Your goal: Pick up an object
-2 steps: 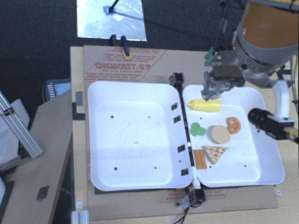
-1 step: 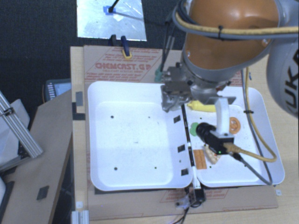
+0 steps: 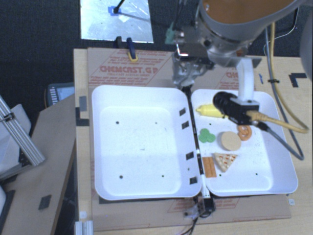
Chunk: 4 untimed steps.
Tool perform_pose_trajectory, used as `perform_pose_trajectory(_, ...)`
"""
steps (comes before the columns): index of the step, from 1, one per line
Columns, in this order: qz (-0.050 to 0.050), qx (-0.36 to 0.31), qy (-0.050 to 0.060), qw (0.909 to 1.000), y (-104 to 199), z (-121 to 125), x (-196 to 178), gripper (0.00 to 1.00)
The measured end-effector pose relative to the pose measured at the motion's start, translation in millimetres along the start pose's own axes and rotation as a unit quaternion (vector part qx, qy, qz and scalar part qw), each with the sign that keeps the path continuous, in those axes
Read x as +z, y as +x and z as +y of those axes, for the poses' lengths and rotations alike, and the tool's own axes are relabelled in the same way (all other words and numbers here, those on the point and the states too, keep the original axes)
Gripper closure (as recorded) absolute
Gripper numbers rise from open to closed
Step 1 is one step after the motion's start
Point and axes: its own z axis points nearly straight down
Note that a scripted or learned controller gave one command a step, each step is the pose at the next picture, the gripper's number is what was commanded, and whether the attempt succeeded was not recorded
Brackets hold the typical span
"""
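Note:
Several small toy foods lie in the right bin (image 3: pixel 274 170): a yellow banana (image 3: pixel 207 110), a green leafy piece (image 3: pixel 206 136), a tan round disc (image 3: pixel 230 141), an orange pretzel (image 3: pixel 245 132), a pizza slice (image 3: pixel 226 160) and an orange waffle strip (image 3: pixel 209 166). My gripper (image 3: pixel 187 77) hangs over the far end of the divider between the two bins, up and to the left of the banana and apart from every item. Nothing shows in its grasp.
The left bin (image 3: pixel 102 146) sits beside the right one. A black device with a yellow cable (image 3: pixel 234 109) on a white bracket (image 3: pixel 245 82) hangs over the right bin's far side, partly covering the banana. Cardboard (image 3: pixel 127 70) lies under both bins.

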Motion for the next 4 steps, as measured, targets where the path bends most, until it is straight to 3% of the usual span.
perform_pose_trajectory(1, -0.002, 0.004, 0.003, 1.0, -56, -20, -28, 1.0)
perform_pose_trajectory(2, -0.001, -0.002, 0.004, 1.0, 14, -20, -26, 1.0)
perform_pose_trajectory(3, -0.002, 0.004, 0.005, 1.0, -29, -19, -26, 1.0)
perform_pose_trajectory(4, -0.001, -0.003, 0.006, 1.0, 61, -20, -1, 1.0)
